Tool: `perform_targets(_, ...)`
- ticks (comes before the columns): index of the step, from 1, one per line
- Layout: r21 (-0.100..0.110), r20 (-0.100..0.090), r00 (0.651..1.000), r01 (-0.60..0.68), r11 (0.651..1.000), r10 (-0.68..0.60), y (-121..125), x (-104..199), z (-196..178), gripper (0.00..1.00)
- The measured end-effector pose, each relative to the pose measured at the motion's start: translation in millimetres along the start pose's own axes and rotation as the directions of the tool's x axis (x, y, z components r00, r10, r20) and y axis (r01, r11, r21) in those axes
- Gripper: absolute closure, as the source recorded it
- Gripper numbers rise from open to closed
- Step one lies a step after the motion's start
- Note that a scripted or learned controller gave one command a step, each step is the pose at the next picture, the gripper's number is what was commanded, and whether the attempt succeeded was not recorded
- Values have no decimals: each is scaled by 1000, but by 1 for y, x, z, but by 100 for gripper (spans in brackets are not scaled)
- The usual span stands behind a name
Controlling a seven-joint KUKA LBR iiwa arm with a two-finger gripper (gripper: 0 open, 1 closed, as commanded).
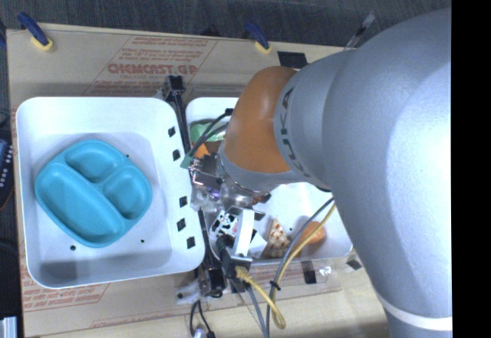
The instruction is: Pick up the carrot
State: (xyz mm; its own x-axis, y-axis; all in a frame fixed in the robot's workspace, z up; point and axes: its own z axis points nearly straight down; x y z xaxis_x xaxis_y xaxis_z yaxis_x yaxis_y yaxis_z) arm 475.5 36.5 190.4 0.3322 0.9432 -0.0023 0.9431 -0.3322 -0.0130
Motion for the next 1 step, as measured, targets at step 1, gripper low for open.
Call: perform_targets(1, -1, 2, 930, 368, 930, -368, 9, -24, -4, 100)
